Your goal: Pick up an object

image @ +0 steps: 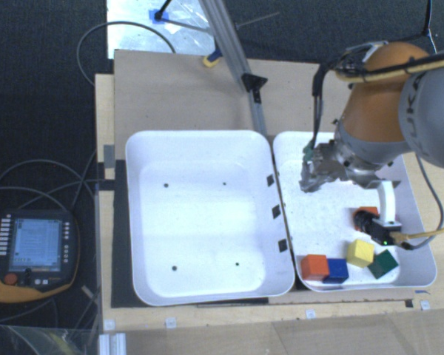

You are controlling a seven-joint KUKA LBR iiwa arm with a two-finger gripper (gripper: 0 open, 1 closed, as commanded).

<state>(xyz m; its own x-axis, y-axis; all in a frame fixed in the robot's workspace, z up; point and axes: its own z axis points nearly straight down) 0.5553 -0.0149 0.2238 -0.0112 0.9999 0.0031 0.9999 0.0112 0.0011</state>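
Note:
My gripper (311,177) hangs over the upper left part of the right bin (296,154), close to the bin's left wall. Several blocks lie along that bin's near edge: an orange block (314,265), a blue block (337,271) touching it, a yellow block (360,252) and a dark green block (384,262). The gripper is well apart from all of them, up and to the left. Nothing shows beneath it but bare bin floor.
The left bin (140,198) sits beside the right one, with a shared ridge and black clips between them. A grey pole (233,46) slants in from the top towards the bins. A teach pendant (33,254) lies on the floor at the left.

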